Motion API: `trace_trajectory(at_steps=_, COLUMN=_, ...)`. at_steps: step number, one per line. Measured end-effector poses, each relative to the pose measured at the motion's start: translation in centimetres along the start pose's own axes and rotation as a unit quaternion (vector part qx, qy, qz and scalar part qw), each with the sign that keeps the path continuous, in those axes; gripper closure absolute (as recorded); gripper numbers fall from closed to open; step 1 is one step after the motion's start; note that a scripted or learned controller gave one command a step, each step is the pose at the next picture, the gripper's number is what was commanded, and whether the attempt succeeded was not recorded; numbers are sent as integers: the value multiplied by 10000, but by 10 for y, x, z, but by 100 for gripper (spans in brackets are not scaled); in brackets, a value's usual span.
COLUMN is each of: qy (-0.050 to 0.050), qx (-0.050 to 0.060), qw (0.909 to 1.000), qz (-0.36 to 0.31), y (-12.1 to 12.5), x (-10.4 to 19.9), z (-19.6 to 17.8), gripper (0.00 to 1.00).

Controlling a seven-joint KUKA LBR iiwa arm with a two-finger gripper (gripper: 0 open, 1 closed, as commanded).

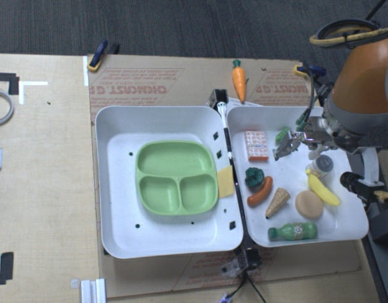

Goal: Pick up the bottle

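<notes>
The bottle [293, 231] is green with a pale label. It lies on its side along the front wall of the right bin [352, 231], cap pointing left. My gripper [287, 146] hovers over the middle back of that bin, well behind the bottle and apart from it, close to a small green toy [282, 134]. Nothing shows in its grasp. The grey arm with its orange band [366, 74] comes in from the right.
Around the bottle lie a bun [308, 204], a cone [277, 201], a sausage [259, 191], broccoli [254, 176], a banana [324, 190], a small jar [321, 165] and a cracker box [256, 145]. The left bin [112, 188] holds a green divided plate [177, 178]. A carrot [238, 79] lies behind the bins.
</notes>
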State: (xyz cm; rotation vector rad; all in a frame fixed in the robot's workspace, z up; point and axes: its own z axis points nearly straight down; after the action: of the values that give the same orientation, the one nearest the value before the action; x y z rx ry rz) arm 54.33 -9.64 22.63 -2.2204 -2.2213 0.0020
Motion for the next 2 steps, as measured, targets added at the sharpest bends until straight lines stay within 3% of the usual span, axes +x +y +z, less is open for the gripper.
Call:
trace_trajectory(at_steps=1, qy=-4, qx=1, qw=10000, qz=5, y=0, x=0, z=-9, gripper=100)
trace_trajectory(at_steps=2, qy=-2, qx=-3, qw=9999, qz=131, y=-52, x=-35, z=-56, gripper=100)
